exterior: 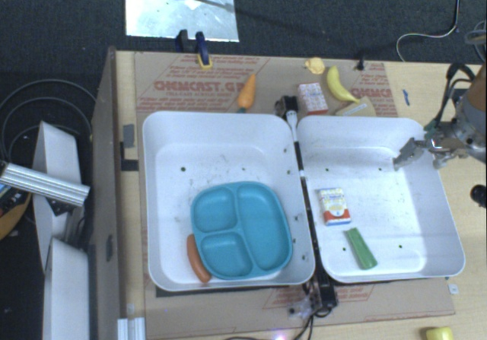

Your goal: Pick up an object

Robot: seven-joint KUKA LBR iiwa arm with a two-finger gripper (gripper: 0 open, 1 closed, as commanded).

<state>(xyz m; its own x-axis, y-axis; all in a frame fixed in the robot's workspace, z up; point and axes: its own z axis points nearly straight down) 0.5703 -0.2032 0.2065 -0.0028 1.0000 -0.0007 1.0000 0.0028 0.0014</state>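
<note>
In the right bin (449,255), nearest its front edge, lies a green stick-shaped piece (361,248), and just behind it a small white carton with a red band (334,205), both toward the bin's left wall and apart from each other. In the left bin (163,179) a blue divided tray (240,230) sits against the front wall with an orange sausage-like piece (198,258) beside its front-left corner. The gripper (409,152) hangs over the right bin's back-right part, well apart from both items; whether its claw is wide or narrow cannot be told. Either loose piece in the right bin would serve: I would centre over the carton, square the claw across its short sides, then descend straight. Behind the bins, on the cardboard's far edge, lie a carrot (246,93), a small box (313,98) and a banana (339,86). The cardboard reads "CHEMCAST"; the carton's print is too small to read
</note>
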